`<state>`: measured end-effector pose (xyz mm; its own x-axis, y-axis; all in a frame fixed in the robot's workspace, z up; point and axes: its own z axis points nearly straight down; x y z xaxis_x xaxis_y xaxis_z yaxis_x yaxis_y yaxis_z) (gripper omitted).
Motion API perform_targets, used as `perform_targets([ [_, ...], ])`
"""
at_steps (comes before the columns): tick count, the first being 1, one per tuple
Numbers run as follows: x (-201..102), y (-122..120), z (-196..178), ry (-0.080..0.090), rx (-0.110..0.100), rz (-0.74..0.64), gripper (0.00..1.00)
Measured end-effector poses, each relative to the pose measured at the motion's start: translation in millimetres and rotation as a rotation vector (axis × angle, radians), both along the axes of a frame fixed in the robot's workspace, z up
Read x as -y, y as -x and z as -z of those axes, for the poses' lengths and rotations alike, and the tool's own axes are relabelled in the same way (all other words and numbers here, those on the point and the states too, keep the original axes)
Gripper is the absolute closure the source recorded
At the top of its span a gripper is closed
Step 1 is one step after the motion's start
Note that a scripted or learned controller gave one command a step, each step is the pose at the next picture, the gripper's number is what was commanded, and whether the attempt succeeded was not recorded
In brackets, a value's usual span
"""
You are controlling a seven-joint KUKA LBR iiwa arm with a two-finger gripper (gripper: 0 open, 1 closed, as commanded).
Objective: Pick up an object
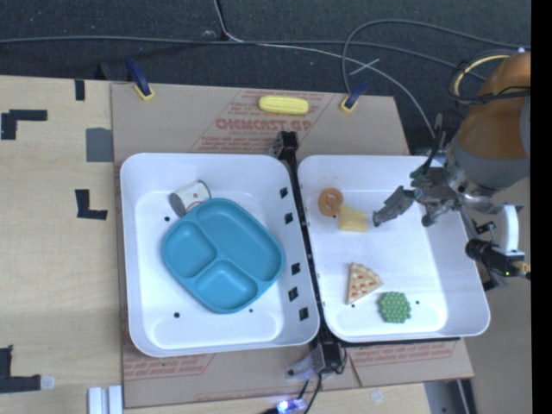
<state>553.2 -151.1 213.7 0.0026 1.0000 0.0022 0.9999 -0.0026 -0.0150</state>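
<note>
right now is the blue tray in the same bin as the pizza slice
No, the blue tray lies in the left bin, while the pizza slice lies in the right bin.

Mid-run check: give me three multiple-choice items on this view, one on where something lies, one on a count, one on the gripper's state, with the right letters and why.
1. Where does the blue tray lie?
A. in the left bin
B. in the right bin
C. on the cardboard beyond the bins

2. How many food pieces lie in the right bin?
A. two
B. four
C. six

3. How does the gripper stand?
A. shut on the pizza slice
B. open, holding nothing
C. shut on the green piece

Key: 1 A, the tray fills the middle of the left bin, next to a small cup. 2 B, there are a brown round piece, a pale yellow block, a pizza slice and a green piece. 3 B, its fingers are spread above the right bin's floor with nothing between them, just right of the yellow block.
</note>
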Motion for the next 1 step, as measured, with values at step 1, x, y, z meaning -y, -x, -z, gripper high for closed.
perform_targets([
  [1,-0.5,-2.9,-7.6,0.002,0.013,-0.004,0.00],
])
